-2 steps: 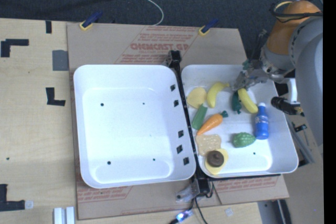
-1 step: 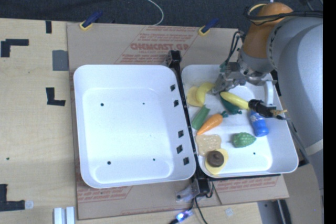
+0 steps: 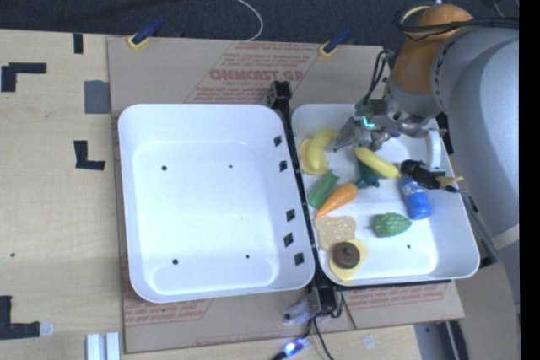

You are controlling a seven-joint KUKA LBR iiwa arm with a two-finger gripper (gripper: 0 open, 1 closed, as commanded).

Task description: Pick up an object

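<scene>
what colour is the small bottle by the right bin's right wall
Blue bottle with a white cap, clearest in the camera view.

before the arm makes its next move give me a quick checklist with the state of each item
1. Pincer is over the right bin, where the objects lie: ok.
2. A target sits close below it: ok, the yellow banana lies just under the pincer.
3. Something is already gripped: cannot tell, the wrist hides the tips.
4. Room around the target: not ok, a dark green piece touches the banana and the blue bottle is near.
5. Easier picks elsewhere: ok, the green bumpy piece lies apart from the rest.
6. Left bin free of the arm: ok.
</scene>
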